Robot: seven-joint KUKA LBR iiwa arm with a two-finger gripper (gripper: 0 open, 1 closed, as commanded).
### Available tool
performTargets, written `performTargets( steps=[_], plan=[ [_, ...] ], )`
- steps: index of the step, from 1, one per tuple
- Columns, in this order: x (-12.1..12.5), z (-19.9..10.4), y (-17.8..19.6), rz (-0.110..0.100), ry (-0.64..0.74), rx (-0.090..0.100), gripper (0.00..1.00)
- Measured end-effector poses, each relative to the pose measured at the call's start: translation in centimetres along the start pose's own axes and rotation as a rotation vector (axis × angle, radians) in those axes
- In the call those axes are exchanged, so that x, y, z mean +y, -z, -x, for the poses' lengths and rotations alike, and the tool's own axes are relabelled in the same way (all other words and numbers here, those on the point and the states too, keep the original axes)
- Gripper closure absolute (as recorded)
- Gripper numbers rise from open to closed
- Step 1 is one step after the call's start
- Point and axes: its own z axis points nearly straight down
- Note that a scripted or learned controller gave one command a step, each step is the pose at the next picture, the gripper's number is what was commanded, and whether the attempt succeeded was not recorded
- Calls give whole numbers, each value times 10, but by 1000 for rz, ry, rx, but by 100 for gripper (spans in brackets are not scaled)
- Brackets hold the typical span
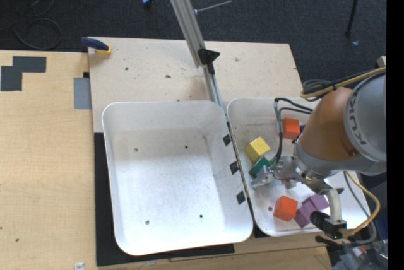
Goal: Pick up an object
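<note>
Down in the right bin, five blocks are sitting in view. Count them off: one yellow block up near the divider, one green block just below it and touching it, two orange ones and one purple. The upper orange block is lying toward the back of the bin, partly tucked behind the arm's cabling. The lower orange block is resting near the front wall, with the purple block sitting right beside it on the right.

The gripper is reaching in low over the bin floor, right against the green block, with the metal tip lying just below and to the right of it. Whether anything is pinched there, I cannot tell; the tip is too small and cluttered to read.

Behind it, the arm is looming in from the right, its orange band bulging over the bin's far side.

Two white bins are sitting side by side on the bench; the left bin is showing a speckled floor. One slanted aluminium post is rising behind the bins.
</note>
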Motion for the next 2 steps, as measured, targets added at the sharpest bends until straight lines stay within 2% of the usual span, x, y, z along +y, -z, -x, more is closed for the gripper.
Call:
performTargets(
  steps=[1,2],
  plan=[
    [-1,1,11,-2,-9,3,100],
    [-3,-4,71,5,1,-1,100]
  ],
)
